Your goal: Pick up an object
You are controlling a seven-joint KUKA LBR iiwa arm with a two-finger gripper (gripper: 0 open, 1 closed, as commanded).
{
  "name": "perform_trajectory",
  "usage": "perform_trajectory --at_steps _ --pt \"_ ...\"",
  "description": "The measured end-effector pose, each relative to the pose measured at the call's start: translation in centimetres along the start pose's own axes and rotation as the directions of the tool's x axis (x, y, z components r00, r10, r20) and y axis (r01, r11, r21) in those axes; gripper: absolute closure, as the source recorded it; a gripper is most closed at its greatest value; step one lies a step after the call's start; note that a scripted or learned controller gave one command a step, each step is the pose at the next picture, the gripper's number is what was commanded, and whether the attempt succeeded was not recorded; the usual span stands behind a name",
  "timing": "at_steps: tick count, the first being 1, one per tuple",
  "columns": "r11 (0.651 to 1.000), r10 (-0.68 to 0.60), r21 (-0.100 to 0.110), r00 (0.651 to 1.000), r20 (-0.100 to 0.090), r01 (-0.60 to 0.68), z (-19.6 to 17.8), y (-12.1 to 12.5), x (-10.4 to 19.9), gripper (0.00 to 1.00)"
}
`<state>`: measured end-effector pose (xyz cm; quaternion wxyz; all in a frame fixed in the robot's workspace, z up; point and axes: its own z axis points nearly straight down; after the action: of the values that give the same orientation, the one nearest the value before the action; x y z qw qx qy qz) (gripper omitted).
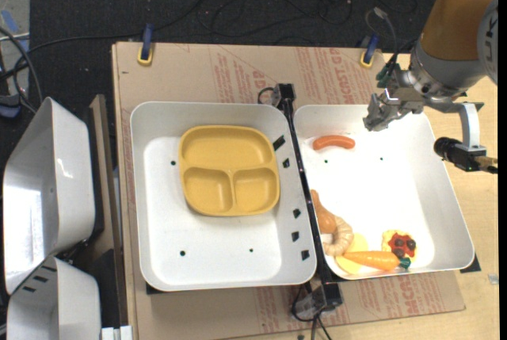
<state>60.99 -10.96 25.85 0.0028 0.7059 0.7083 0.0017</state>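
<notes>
My gripper [379, 118] hangs over the far edge of the right bin [420, 172], up and to the right of a small orange sausage [333, 143] lying on the bin floor. Nothing shows between its fingers. At the bin's near edge lie a pale chicken-like piece [333, 229], an orange carrot [371, 258] and a yellow toy with red and green spots [398, 243]. The left bin [158, 251] holds a yellow divided plate [230, 170].
The bins stand side by side on a brown board [238, 65] held by yellow clamps [145, 55] at the back. White containers [43, 180] stand at the far left. Cables run over the dark floor behind.
</notes>
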Motion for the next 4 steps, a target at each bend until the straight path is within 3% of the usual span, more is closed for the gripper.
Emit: perform_trajectory --at_steps 1,3,4 --pt "1.000 0.000 0.003 1.000 -0.001 0.000 -2.4 0.1 0.0 1.00" --pt "1.000 -0.004 0.009 1.000 -0.003 0.004 -0.2 -6.2 9.8 1.00" --pt "1.000 -0.004 0.010 1.000 -0.003 0.004 1.5 -7.5 14.2 1.00"
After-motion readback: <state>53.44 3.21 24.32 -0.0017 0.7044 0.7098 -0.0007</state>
